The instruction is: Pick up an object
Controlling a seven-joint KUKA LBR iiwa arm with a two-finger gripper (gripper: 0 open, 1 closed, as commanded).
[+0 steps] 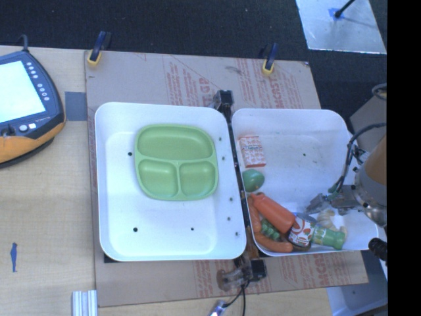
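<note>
Pincer (327, 203) sits low in the right bin (309, 127), just right of the carrot (273, 211), over a bottle (317, 232); grip state can't be told.

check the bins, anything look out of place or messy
Nothing is spilled or damaged. The toys, including a carrot and a bottle, lie jumbled in the right bin's near corner; the green tray sits slightly askew.

Two white bins (118, 242), one green tray (176, 161), two carrots (273, 212)
</note>
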